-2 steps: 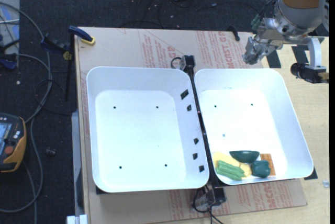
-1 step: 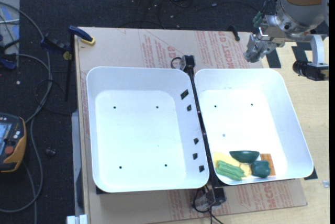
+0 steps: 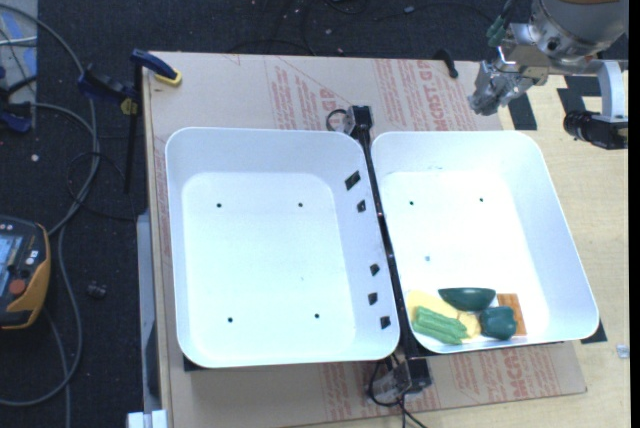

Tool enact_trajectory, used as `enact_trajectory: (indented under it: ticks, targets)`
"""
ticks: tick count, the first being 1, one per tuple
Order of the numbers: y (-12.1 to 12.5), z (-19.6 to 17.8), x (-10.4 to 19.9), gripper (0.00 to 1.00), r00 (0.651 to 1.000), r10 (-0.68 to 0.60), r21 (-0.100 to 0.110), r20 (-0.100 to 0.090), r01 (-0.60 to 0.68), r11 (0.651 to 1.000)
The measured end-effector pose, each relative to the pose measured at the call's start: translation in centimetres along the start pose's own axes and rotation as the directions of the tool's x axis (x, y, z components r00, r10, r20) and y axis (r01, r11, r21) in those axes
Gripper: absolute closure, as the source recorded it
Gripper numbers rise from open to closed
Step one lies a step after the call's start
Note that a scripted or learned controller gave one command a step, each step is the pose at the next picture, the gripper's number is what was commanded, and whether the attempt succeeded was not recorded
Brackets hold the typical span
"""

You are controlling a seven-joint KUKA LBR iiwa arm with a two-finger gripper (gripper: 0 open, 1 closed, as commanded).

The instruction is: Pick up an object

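Observation:
Several small objects lie at the near edge of the right bin: a dark green bowl-shaped piece, a light green ridged piece, a teal lump, a yellow flat piece and an orange piece. My gripper hangs above the bench beyond the far right corner of that bin, well away from the objects. Nothing shows between its fingers.
The left bin sits beside the right one, with black clips along the divider between them. A yellow-and-blue clamp lies at the bench's far left corner. Cables and a handheld controller lie on the floor at left.

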State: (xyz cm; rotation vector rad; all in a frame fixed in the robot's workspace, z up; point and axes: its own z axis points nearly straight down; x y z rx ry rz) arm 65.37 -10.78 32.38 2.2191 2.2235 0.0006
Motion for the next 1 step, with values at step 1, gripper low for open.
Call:
enact_trajectory:
  ticks: [1]
  targets:
    - [1.58, 4.49, -5.09, 1.00, 1.000, 0.005, 0.003, 0.000, -0.005, 1.000]
